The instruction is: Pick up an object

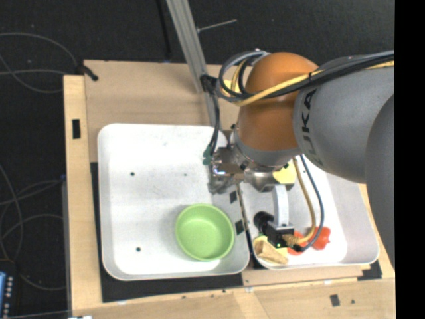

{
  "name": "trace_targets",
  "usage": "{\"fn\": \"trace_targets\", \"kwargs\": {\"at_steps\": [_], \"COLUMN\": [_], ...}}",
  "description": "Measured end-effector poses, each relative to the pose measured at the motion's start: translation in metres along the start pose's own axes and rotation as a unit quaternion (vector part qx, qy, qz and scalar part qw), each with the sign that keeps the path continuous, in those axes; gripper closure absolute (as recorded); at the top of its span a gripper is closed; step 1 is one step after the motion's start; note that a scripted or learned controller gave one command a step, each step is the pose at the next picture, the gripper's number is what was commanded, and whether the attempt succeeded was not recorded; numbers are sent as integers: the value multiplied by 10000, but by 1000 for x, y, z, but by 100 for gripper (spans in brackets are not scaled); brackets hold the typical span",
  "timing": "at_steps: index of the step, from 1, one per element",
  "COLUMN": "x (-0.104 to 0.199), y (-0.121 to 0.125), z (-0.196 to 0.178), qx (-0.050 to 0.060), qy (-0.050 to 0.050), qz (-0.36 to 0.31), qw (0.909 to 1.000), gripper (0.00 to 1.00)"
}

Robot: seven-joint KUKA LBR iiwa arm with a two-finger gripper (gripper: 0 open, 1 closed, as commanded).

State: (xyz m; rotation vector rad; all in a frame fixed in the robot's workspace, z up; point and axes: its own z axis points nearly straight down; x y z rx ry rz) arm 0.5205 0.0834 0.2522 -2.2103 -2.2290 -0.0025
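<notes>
Pincer (222, 178) hangs over the seam between the two bins; can't tell its state, the wrist hides it. Likeliest target, judging by reach: green bowl (204, 232), upright in left bin (133, 158), near corner, just below pincer. Prob light, stiff plastic w/ slick curved walls, so best pinched across the rim. Right bin (352, 238) holds small clutter incl an orange piece (319, 236). Bin floor smooth; wooden counter (133, 92) around, little room by the wall
</notes>
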Motion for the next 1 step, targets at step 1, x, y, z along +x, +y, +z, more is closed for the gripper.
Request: {"fn": "trace_targets", "kwargs": {"at_steps": [1], "x": [-3], "y": [1], "z": [0], "qx": [-5], "qy": [-3], "qz": [31], "qw": [10000], "gripper": [0]}}
